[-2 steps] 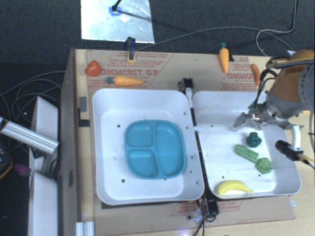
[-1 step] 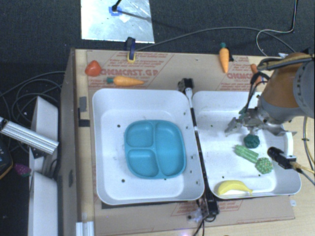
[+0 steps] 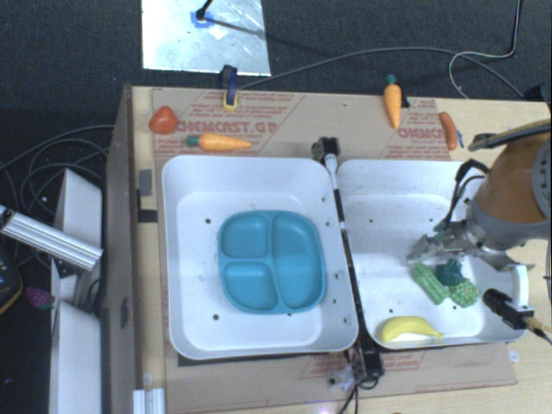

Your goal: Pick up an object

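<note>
Hand (image 3: 447, 250) low in the right bin (image 3: 388, 188), its grip state we cannot tell. Green toy cluster (image 3: 444, 283) lies just below-right, touching it, long axis diagonal; banana (image 3: 411, 328) nearer the front wall.

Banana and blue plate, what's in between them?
In the camera view, between the banana and the blue plate runs the dark divider where both bins' white rims meet.
</note>
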